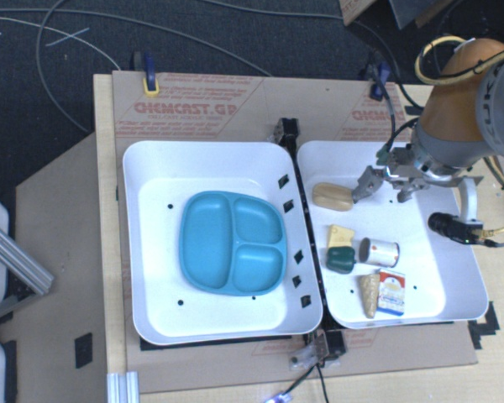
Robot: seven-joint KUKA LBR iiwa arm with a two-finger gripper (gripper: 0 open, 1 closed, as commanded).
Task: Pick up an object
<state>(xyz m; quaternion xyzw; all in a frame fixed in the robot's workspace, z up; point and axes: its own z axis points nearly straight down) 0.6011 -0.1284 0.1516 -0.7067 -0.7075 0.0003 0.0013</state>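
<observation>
Pincer (385, 184) of grey arm with orange band (462, 99), entering from right, poised over rear part of right shallow white bin (466, 296); two fingers spread apart, nothing between them. One fingertip (363, 189) just beside right end of tan oblong bread-roll-shaped object (333, 196), contact not discernible; the other (406, 193) further right above bare bin floor.

Contents of right bin, forward of the roll: small pale-yellow wedge like a block of cheese (340, 236); dark-green rounded object (341, 260) immediately in front of it, apparently touching; small silver-and-white can lying on its side (379, 252), dark end toward the green object, just beside it; beige cone-shaped piece (369, 294) near the front wall; small red, white and blue carton (391, 293) lying flat alongside the cone, touching or nearly so. All five clustered in left front half of bin, near but apart from pincer.

Left shallow white bin (143, 225), side by side with right bin, black clips along shared edge: single light-blue plastic divided plate with three compartments (232, 243) resting flat near centre.

Both bins on pale wooden desk (118, 116), printed protective sheet visible behind them, blue-and-yellow clamp (150, 73) at rear left edge.
</observation>
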